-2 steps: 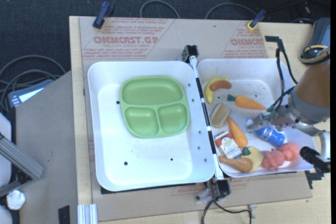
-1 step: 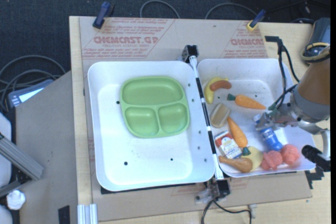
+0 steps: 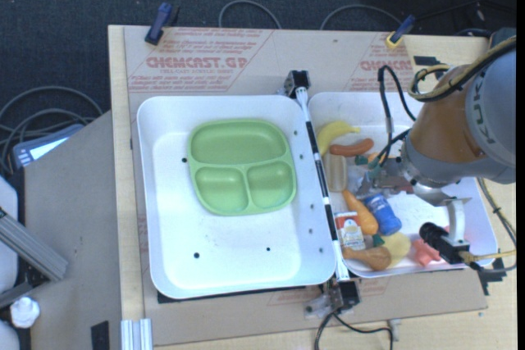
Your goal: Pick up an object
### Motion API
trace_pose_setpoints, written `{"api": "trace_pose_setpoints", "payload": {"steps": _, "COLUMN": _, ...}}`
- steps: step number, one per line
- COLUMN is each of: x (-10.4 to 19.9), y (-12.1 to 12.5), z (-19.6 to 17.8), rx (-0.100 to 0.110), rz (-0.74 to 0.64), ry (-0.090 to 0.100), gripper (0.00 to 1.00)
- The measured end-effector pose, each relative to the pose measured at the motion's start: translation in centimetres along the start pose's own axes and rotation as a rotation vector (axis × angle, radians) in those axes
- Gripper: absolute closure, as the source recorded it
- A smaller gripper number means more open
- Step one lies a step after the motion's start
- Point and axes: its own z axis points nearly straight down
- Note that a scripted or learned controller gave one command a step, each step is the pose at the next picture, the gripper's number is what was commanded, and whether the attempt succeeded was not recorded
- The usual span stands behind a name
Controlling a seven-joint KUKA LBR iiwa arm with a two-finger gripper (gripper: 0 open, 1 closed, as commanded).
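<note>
The gripper point(image 3: 379, 176) is down low in the right bin point(image 3: 484, 213), right in the middle of a pile of toy food. The big grey and orange arm point(image 3: 459, 127) hangs over it and hides part of it, so I cannot tell if it has grabbed anything.

Just beside the gripper sits a blue toy point(image 3: 383, 215), and an orange carrot point(image 3: 361, 211) lies next to that. A red hot dog point(image 3: 351, 148) and a yellow banana point(image 3: 336, 132) lie a bit further up, near the wall between the bins. Lower down are a small carton point(image 3: 350, 232), a brown potato shape point(image 3: 369, 258) and a pink piece point(image 3: 424, 254).

The toys are packed very close. I think the gripper could push them apart and not catch one. It could also pinch two at once, and then one may slip and fall. The round, smooth shapes could roll away.

The left bin point(image 3: 164, 201) holds a green tray point(image 3: 242, 165) with three parts, well apart from the arm.
</note>
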Motion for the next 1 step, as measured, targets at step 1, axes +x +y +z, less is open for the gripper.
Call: {"api": "trace_pose_setpoints", "payload": {"steps": 1, "x": 8.23, "y": 1.54, "z": -9.73, "rx": 0.011, "rz": -0.001, "ry": 0.004, "gripper": 1.0}}
